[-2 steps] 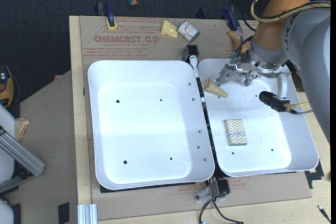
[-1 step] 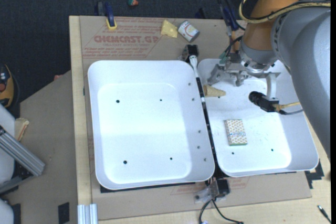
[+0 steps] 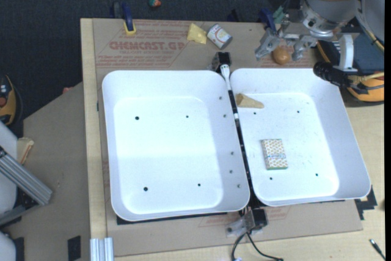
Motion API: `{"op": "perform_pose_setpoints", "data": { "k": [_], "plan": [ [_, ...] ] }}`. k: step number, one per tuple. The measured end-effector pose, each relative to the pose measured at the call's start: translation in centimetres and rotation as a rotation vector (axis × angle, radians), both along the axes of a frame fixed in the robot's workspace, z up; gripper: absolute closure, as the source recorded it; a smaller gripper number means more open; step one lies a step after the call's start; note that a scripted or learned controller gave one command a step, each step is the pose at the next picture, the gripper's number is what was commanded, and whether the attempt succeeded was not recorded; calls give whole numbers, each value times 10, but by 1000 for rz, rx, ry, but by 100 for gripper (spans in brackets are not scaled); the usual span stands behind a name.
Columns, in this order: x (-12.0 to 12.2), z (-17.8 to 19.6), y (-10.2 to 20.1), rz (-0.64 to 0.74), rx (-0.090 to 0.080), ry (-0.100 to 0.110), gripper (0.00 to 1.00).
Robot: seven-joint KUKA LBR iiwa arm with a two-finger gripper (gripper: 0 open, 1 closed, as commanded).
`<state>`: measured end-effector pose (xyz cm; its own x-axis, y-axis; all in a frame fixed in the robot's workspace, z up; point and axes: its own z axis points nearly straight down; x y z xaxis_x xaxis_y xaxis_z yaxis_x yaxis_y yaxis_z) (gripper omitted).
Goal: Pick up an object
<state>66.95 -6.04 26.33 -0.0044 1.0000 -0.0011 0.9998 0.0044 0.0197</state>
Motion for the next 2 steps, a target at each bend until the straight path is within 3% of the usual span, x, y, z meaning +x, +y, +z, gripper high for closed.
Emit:
{"op": "perform_pose_setpoints", "data": {
  "k": [1, 2],
  "plan": [
    [-2, -1, -2, -2, -1, 14, 100],
    [-26, 162, 31, 0, 1, -2, 100]
  ]
}}
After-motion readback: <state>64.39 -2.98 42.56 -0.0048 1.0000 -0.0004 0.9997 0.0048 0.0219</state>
